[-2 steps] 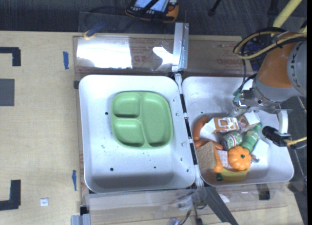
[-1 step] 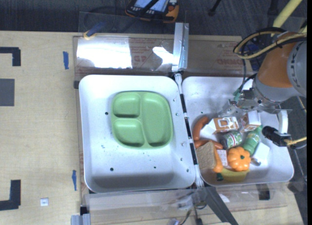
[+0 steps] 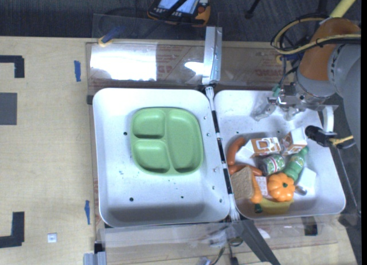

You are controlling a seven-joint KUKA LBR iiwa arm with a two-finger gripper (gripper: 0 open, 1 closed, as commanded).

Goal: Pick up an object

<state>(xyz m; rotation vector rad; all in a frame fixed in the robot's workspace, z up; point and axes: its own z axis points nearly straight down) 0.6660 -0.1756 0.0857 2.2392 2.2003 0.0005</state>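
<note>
A green divided plate [image 3: 167, 140] lies in the left white bin [image 3: 109, 143].

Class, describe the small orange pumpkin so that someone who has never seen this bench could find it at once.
Start at the right white bin, the one crowded with small items rather than the one holding the green divided plate. Look to the heap's near edge: the pumpkin sits there, beside a green bottle. It alone is round, ribbed and bright orange with a green stem.
</note>
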